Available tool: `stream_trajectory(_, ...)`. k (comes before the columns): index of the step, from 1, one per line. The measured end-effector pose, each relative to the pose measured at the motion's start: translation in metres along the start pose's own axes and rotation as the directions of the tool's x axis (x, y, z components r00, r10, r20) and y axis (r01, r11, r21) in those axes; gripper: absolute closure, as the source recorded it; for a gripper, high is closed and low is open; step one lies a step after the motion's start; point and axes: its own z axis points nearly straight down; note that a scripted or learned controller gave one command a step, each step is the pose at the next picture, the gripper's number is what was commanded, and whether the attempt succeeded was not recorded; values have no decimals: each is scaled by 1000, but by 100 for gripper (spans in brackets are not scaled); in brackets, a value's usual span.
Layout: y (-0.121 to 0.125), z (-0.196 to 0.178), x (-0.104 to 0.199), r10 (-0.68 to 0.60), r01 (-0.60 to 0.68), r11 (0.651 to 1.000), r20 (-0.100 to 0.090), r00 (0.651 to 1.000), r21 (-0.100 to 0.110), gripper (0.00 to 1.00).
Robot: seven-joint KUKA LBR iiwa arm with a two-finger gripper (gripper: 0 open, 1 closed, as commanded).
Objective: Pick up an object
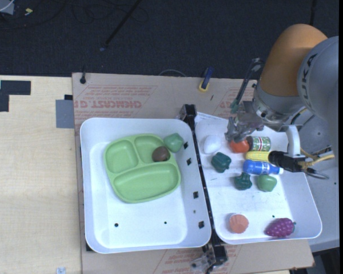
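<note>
The gripper [238, 135] hangs low over the right bin [308, 210], just above a small red-orange object [239, 147]; whether it is open or closed, I cannot tell. To grasp well, it should descend straight, centred on that object, clear of the neighbouring can [259, 142] and yellow piece [257, 156].

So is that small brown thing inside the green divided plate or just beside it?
Inside. The brown object sits in the green plate's upper right compartment, within the rim.
</note>
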Motion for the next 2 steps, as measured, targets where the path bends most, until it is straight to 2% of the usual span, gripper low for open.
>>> stream_trajectory(2, 12, -15, -7, 3, -3, 1000, 1, 1000, 1, 100)
